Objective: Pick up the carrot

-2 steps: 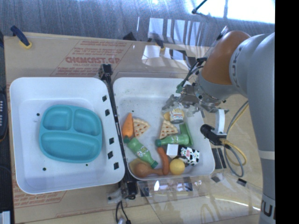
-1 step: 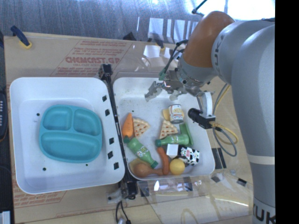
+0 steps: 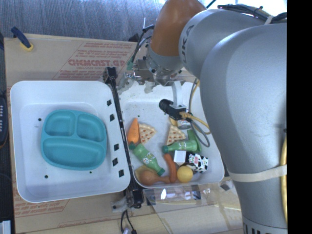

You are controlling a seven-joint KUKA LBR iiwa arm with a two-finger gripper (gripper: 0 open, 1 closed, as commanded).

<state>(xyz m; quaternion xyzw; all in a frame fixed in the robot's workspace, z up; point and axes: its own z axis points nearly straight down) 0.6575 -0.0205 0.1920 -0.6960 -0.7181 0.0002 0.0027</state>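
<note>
Notably, gripper (image 3: 146,77) state cannot be told — carrot (image 3: 133,130) at right bin's (image 3: 146,104) 9 o'clock, between wall (image 3: 125,143) and pizza (image 3: 146,131); pizza could be grabbed.

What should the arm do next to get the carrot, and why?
Probably move the gripper nearer the camera until it is over the carrot. It sits at the far end of the right bin, while the carrot lies along that bin's left wall, beside a pizza slice.
</note>
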